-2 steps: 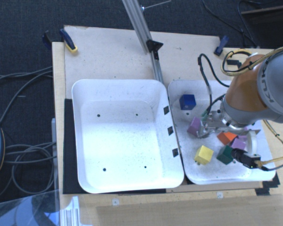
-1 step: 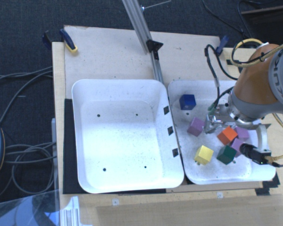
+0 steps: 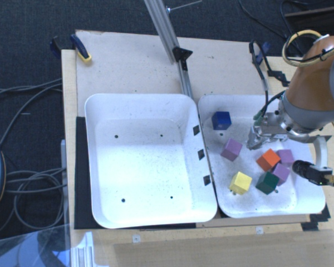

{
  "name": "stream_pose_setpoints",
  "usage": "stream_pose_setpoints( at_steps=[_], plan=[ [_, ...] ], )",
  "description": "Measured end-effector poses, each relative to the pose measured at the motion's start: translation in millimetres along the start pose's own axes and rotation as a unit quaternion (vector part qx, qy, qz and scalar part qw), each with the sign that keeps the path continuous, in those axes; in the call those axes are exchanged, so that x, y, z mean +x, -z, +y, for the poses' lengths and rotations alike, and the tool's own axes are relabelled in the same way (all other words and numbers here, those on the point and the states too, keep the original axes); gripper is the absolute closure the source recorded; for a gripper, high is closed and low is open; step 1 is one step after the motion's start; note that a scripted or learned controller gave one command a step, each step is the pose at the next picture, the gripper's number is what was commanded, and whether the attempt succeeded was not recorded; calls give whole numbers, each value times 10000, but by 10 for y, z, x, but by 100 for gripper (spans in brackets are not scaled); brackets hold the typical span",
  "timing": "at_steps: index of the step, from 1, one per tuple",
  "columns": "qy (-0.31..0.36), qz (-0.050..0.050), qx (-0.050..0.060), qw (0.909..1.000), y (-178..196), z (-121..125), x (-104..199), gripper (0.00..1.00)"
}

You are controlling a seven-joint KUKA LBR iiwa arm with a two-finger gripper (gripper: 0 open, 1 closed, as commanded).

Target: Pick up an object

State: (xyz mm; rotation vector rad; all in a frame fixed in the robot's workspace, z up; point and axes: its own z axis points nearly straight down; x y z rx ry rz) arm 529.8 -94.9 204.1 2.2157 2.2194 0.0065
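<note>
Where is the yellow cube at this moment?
The yellow cube lies in the right bin, near its front edge, left of the green cube and below the purple cube.

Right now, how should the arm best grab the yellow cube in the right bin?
Probably straight down from above, closing on two opposite flat sides of the yellow cube. It lies apart from the green cube, and its left and near sides look free. It seems turned on the bin floor, so rotate the gripper to match.

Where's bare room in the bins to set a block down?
The left bin has a bare floor, wall to wall. In the right bin, blocks crowd the end effector; a small gap lies between the blue cube and the purple cube.
</note>
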Motion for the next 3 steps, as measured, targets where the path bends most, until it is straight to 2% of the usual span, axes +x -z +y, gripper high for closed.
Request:
stream_pose_setpoints(
  at_steps=[1,3],
  plan=[
    [26,15,16,10000,161,77,503,100],
    [25,17,20,10000,412,381,1574,100]
  ],
)
